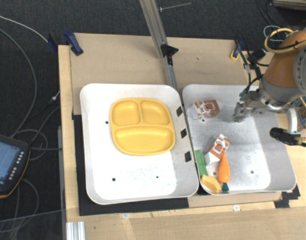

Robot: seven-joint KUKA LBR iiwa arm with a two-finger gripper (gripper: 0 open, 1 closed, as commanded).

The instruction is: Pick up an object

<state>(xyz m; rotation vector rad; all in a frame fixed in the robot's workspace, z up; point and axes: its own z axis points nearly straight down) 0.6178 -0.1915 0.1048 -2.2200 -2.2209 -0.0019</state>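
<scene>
My gripper [240,113] hangs low over the back of the right bin [258,154], near its far edge. A small white and orange carton [206,109] lies just to its left, apart from it. Nearer the front lie a second white and orange carton [220,146], an orange carrot [224,168], a green stick-shaped piece [200,163] and a yellow piece [211,184] in the front left corner. I see nothing held in the gripper.
The left bin [137,176] holds a yellow divided plate [141,125]. A slanted metal post [154,21] rises behind the gap between the bins. The arm's orange band [283,69] and a black fitting [288,135] stand over the right bin's right side.
</scene>
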